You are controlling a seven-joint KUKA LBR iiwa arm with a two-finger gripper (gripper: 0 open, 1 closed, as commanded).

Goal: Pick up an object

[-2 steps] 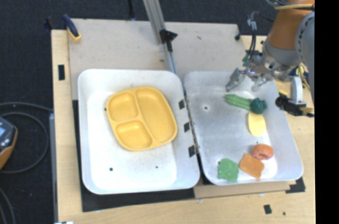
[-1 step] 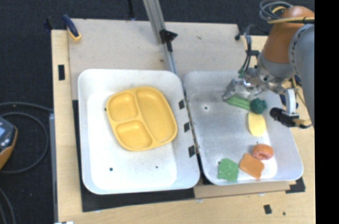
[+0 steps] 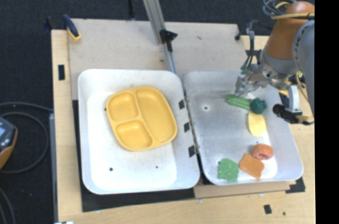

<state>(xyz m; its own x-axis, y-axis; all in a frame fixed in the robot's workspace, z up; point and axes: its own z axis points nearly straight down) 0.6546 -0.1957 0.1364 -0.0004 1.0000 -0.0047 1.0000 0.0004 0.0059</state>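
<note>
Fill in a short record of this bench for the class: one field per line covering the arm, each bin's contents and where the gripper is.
arm: reaches in from the right, orange band above the wrist
gripper: low over the right bin's far side, just above the green stick
left bin: yellow tray with three compartments
right bin: green stick, teal piece, yellow piece, orange-red round piece, orange block, green block
held: nothing seen
</note>
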